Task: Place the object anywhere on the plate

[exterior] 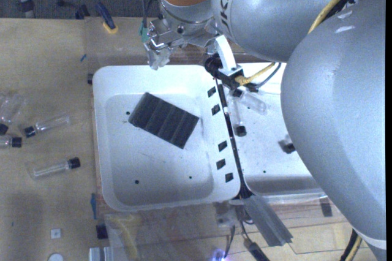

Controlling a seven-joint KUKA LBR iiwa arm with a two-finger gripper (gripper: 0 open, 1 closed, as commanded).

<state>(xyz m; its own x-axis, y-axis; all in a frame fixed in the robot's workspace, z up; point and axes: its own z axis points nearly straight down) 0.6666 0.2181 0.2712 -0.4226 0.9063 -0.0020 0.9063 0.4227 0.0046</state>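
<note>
A dark ribbed rectangular plate lies tilted in the left white bin, towards its far side. My gripper hangs over the far rim of that bin, above and slightly left of the plate's far corner. In the right bin, near the divider, lies what looks like a clear vial, with a small black cap-like piece close by. The big grey arm hides most of the right bin.
Several clear vials with black caps lie loose on the wooden bench left of the bins. A blue-handled tool rests on the bench at the back. Black tabs line the divider between the bins.
</note>
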